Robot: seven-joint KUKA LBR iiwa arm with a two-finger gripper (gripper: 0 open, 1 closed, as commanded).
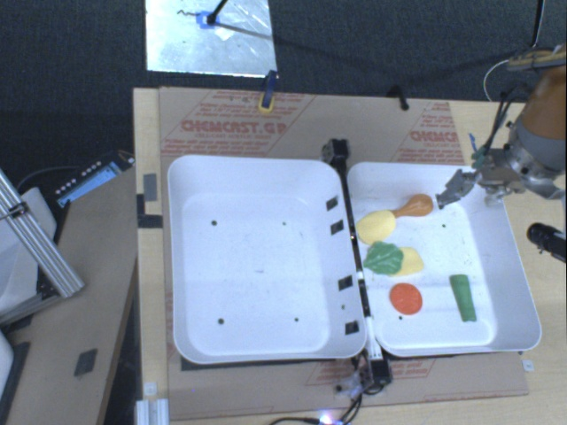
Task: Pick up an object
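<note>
The bench (151, 264) carried two shallow white bins set side by side on a printed cardboard sheet (239, 118). The left bin (257, 255) lay next to the right bin (505, 273), the two joined along a dark central divider with clips.

The arm (540, 131) entered from the right, above the upper right corner of the right bin. Its gripper (454, 189) pointed down and left over the upper part of that bin. At this resolution the spacing of the fingers could not be determined, and nothing was visible between them.

Objects in the right bin, by decreasing size:
- A yellow toy with an orange-brown end (392, 218) lay in the upper left part. Its orange-brown end was just beside the gripper, to the lower left of it; contact could not be confirmed.
- A green leafy piece on a yellow base (390, 259) lay below the toy, near the divider.
- A green cylinder (462, 297) lay towards the lower right, well apart from the gripper.
- A red-orange disc (407, 298) lay near the lower left.
</note>
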